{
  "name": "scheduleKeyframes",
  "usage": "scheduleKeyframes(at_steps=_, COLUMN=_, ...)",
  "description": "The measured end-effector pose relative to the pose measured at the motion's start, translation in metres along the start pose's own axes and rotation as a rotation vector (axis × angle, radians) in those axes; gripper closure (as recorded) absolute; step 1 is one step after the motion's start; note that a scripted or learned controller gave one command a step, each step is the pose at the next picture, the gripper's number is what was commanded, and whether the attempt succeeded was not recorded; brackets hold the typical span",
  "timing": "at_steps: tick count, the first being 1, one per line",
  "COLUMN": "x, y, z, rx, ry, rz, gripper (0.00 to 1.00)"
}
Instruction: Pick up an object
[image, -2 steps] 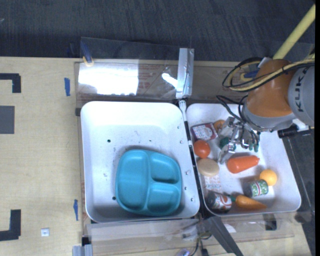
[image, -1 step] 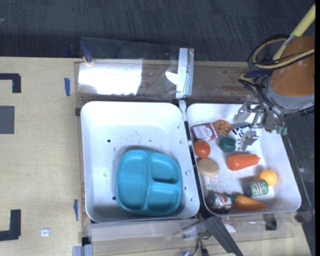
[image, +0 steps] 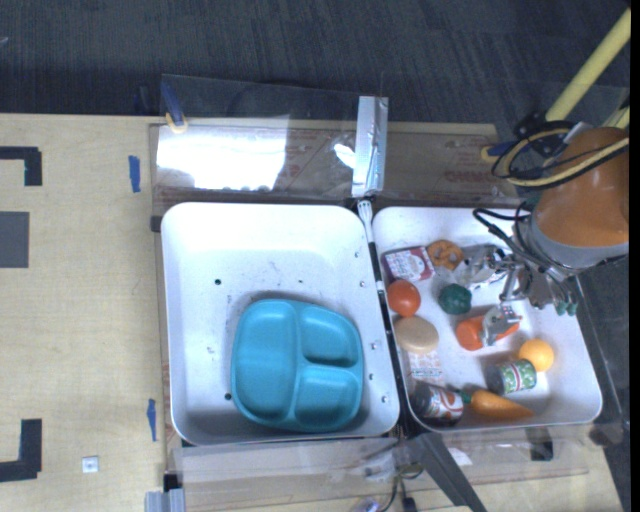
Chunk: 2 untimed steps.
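The right bin (image: 590, 405) holds several small items: a red tomato (image: 404, 298), a dark green ball (image: 455, 298), a tan oval (image: 416, 333), an orange piece (image: 469, 333), a yellow-orange fruit (image: 537, 354), a green can (image: 514, 377), a carrot (image: 498, 405), a dark bottle (image: 437, 401), a red-and-white packet (image: 407, 264) and a speckled orange disc (image: 443, 254). My gripper (image: 503, 308) hangs low over the bin's middle right, just right of the orange piece and the green ball. Its tip is lost among metal parts and a small red-and-white item (image: 502, 325).
The left bin (image: 190, 240) holds a blue divided plate (image: 297, 364) at its front. A clear plastic sheet (image: 260, 150) and a metal bracket (image: 370, 140) lie behind the bins. Cables (image: 540, 150) trail above the arm's orange band (image: 590, 205) at right.
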<state>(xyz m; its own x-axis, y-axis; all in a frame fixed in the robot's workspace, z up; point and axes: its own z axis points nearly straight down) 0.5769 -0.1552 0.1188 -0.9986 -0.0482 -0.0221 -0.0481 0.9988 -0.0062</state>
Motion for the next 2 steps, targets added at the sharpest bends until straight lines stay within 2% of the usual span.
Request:
scheduleKeyframes(at_steps=1, x=-0.095, y=0.017, z=-0.034, rx=-0.007, ry=0.008, rz=-0.186, gripper=0.0)
scheduleKeyframes(at_steps=2, x=-0.017, y=0.028, z=0.032, rx=-0.01, ry=0.014, rz=-0.424, gripper=0.0)
